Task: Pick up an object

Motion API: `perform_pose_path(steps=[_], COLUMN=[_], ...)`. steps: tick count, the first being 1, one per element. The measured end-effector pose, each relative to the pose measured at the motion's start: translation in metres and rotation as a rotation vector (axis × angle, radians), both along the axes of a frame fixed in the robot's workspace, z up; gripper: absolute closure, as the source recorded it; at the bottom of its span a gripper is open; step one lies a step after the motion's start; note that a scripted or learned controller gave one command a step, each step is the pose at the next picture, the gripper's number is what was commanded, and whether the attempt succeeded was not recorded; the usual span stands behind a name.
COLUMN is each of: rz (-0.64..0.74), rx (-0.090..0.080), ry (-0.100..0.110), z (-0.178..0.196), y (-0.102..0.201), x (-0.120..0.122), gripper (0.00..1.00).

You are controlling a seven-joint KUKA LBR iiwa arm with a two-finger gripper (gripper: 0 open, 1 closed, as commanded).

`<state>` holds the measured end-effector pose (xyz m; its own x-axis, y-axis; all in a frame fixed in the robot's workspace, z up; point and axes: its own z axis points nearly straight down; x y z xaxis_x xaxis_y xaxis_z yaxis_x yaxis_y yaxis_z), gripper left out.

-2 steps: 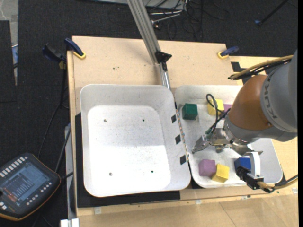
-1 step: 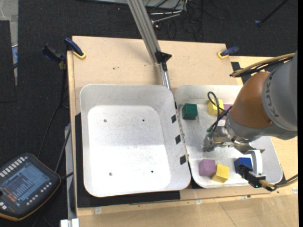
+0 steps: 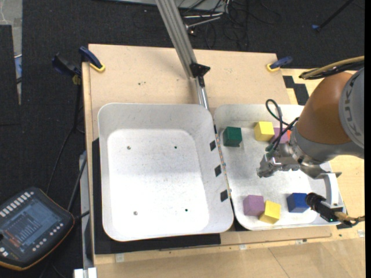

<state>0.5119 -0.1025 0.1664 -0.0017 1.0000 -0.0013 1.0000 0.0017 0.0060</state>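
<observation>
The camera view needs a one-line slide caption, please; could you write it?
KUKA arm's gripper over the right bin among green, yellow, purple and blue blocks.

Single arm enters from the right edge of the frame, middle height. Big orange band fills the right-centre, with a grey segment beyond it at the far right edge. Grey wrist sits just below and left of the orange part, angled down toward the lower left. Gripper at the end of the wrist, right-centre of frame, pointing down-left, seen from above. Finger state not readable at this angle. Black cable loops up from the wrist area along the arm's left side.
</observation>
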Motion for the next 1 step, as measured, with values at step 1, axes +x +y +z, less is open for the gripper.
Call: perform_pose_path(steps=[1], rz=[0.002], rx=[-0.001], ry=[-0.002], z=[0.0633], y=[-0.0008], x=[0.0056], gripper=[1.00])
